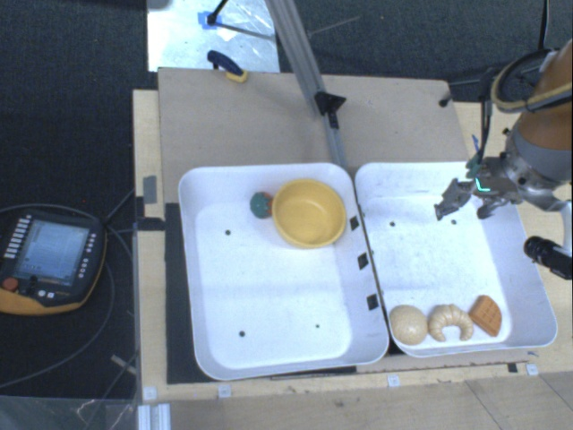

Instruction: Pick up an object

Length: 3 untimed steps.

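Over the right bin (pixel 515 267), toward its far side, the gripper (pixel 466 202) hangs with its jaws spread and nothing between them. Along that bin's near edge lie a pale bun (pixel 408 324), a croissant (pixel 450 322) and a waffle piece (pixel 486 314). The left bin (pixel 269 330) holds a yellow bowl (pixel 309 213) with a small green ball (pixel 260 205) touching its left side.

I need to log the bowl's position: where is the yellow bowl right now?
The yellow bowl sits in the left bin, at its far right corner, with a small green ball touching its left side.
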### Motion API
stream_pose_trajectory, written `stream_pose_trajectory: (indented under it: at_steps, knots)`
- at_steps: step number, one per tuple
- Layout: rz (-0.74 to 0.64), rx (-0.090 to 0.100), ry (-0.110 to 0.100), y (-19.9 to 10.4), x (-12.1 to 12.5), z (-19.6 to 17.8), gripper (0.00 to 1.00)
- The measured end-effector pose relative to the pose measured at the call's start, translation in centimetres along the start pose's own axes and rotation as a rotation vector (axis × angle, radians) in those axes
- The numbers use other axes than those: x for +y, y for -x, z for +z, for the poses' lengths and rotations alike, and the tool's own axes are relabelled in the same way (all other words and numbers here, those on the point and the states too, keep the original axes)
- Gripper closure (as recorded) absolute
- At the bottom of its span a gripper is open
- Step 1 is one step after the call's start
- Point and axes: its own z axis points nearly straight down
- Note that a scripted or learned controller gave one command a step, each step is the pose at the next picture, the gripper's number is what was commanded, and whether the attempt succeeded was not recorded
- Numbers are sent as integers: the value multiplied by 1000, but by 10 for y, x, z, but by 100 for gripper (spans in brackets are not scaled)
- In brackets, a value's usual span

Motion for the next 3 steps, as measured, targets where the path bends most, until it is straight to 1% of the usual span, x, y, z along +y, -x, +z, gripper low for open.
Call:
stream_pose_trajectory:
  at_steps: [1,2,3]
  knots:
    - [0,0,0,0,0,0,0]
    - [1,0,-3,3,0,42,0]
    - [0,1,-4,0,-11,94,0]
